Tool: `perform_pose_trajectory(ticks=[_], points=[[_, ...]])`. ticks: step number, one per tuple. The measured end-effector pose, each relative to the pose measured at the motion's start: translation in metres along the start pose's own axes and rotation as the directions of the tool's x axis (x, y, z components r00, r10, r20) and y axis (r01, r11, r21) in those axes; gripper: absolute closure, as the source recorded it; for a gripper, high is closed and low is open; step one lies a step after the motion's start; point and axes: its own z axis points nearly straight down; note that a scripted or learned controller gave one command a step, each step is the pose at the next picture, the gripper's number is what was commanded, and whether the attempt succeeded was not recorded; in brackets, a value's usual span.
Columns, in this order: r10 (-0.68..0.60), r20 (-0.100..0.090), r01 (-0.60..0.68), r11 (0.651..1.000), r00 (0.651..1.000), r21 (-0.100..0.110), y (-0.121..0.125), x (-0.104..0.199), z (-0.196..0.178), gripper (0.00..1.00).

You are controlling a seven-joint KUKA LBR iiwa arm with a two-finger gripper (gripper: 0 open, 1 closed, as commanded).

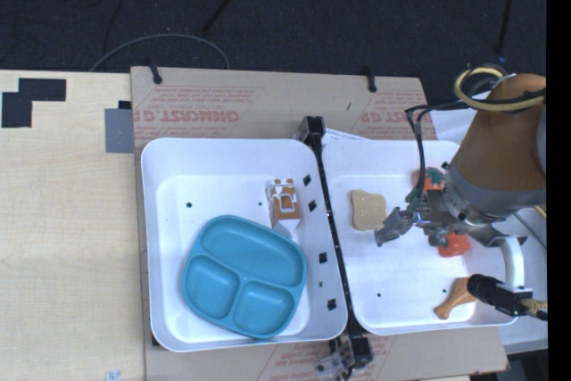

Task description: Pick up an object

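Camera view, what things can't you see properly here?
1. The red thing in the right bin is mostly under the robot arm, seen from the camera view.
2. The orange-and-green thing is partly behind that arm.
3. The orange-and-white toy in the left bin is too small to name.

Pale wood table [62, 236]. Cardboard sheet [268, 103] lies under two white bins: left bin [169, 192], right bin [393, 281] touching at its 3 o'clock. Black patch [31, 98] and grey patch [117, 129] at table's 10 o'clock. Dark carpet [312, 4] at 12 o'clock.
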Motion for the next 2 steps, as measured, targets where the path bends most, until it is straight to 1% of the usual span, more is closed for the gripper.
perform_pose_trajectory(ticks=[1, 2], points=[[-0.001, 0.001, 0.001, 1.0, 1.0, -0.011, 0.002, 0.0, -0.005, 0.0], [-0.002, 0.001, 0.002, 1.0, 1.0, -0.007, 0.006, 0.006, 0.041, 0.0]])
